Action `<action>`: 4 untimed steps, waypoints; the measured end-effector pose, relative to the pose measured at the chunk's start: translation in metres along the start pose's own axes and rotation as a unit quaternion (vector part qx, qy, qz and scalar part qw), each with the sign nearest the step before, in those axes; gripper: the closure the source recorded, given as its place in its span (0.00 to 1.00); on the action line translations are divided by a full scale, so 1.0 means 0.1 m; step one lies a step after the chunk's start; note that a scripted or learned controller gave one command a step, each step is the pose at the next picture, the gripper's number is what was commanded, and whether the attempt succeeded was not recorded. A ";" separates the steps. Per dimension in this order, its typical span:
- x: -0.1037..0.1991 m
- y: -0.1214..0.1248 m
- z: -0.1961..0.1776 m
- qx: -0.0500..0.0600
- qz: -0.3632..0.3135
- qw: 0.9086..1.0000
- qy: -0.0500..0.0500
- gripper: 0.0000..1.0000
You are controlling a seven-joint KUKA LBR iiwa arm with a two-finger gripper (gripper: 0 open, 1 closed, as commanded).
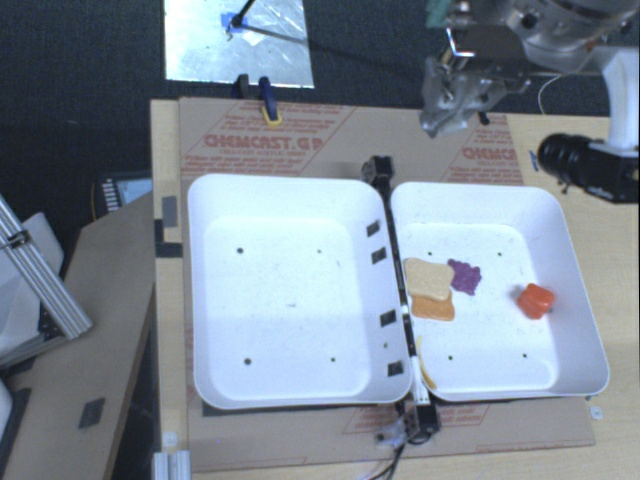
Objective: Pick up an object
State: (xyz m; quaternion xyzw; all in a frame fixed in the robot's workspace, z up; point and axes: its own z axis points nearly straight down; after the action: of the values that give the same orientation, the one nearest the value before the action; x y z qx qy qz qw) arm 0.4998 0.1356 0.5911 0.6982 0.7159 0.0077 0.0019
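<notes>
Orange block (536,300), small and probably light and rigid, sits toward the right side of the right bin (560,230), best pinched across its flat sides; beige bread-like slice (428,276), orange slice (433,308) and purple cluster (464,276) near the divider; left bin (210,208) alongside; gripper (447,118) high above, grasp state unreadable

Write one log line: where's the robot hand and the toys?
gripper: above right bin's far edge, nothing held | right bin: bread slice, purple piece, orange block

Dark floor (70,68) surrounds a cardboard-topped bench (300,133); a silver sheet (238,28) lies beyond.
</notes>
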 end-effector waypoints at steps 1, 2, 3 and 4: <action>0.00 0.00 -0.11 -0.001 -0.002 1.000 0.001 1.00; 0.01 0.01 -0.22 -0.002 -0.004 1.000 0.001 1.00; 0.01 0.01 -0.33 -0.003 -0.006 1.000 0.002 1.00; 0.01 0.01 -0.45 -0.004 -0.007 1.000 0.003 1.00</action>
State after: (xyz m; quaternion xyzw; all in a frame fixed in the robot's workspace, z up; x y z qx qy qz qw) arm 0.5002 0.1366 0.6358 0.6930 0.7208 0.0127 0.0032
